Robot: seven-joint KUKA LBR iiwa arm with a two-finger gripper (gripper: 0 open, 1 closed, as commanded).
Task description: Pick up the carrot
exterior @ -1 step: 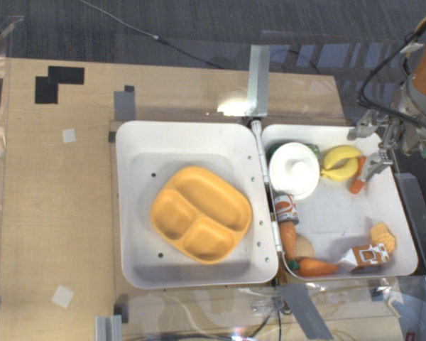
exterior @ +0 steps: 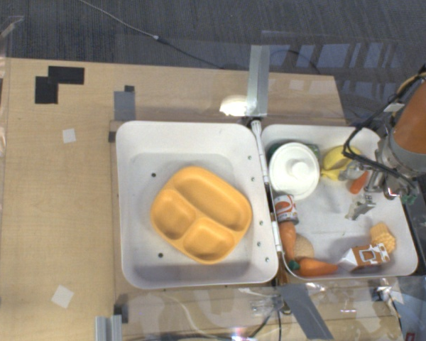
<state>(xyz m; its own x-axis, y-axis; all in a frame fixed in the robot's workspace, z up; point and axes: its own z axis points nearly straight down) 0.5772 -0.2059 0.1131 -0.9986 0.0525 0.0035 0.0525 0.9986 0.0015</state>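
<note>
The long orange carrot (exterior: 318, 266) lies at the near edge of the right white bin (exterior: 405, 261), beside a round beige potato (exterior: 303, 246). The metal two-finger gripper (exterior: 363, 206) hangs well apart from it; whether it holds anything, I cannot tell.

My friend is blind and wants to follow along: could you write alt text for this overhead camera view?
A grey robot arm with an orange band reaches from the right over the right white bin, its gripper above the bin floor, apart from the carrot lying at the near edge. The left bin holds a yellow divided plate.
</note>
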